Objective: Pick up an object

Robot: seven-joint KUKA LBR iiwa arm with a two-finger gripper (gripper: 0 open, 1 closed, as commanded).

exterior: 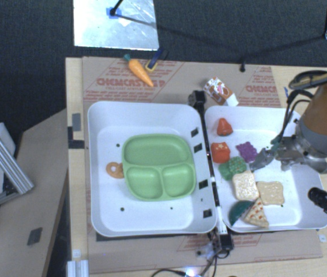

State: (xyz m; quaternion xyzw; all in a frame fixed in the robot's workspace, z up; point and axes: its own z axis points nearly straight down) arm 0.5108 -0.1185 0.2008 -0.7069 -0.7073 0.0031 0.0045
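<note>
The right bin (307,212) holds several toy foods: a red strawberry (224,126), a red pepper piece (220,152), purple grapes (246,151), a green broccoli piece (233,167), two toast slices (245,184) (270,193), a pizza slice (256,214) and a dark green piece (238,211). My gripper (261,159) reaches in from the right and hangs low just right of the grapes and broccoli, above the toast. The arm's grey and orange body (324,120) covers the bin's right part.
The left bin (102,154) carries a green divided plate (157,166) and a small pretzel (115,170). Behind the bins lie a toy carrot (140,72) and a small packet (221,91). A silver sheet (116,16) sits farther back.
</note>
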